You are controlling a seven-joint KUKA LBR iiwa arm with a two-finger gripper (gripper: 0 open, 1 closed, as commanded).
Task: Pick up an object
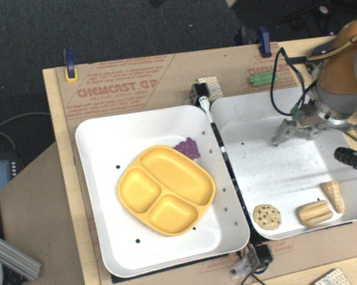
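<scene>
Nearest items: round tan chocolate-chip cookie (267, 216) and tan bread-roll-shaped block (314, 212), right bin (283, 176) front edge.
Gripper (294, 129): low over right bin's rear; jaw state cannot be determined.
Bearing: both lie well apart from jaws, toward camera.
Roll axis: roughly left-right.
Left bin: yellow three-compartment plastic tray (165, 189).

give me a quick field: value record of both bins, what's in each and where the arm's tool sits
left bin: yellow divided plate in the middle, small purple object touching its far right edge
right bin: cookie, bread roll and tan stick along the near edge
arm: enters from the right, over the right bin's far part
tool: low over bare bin floor, apart from the food, nothing seen between its fingers
bench: brown sheet with red print
</scene>
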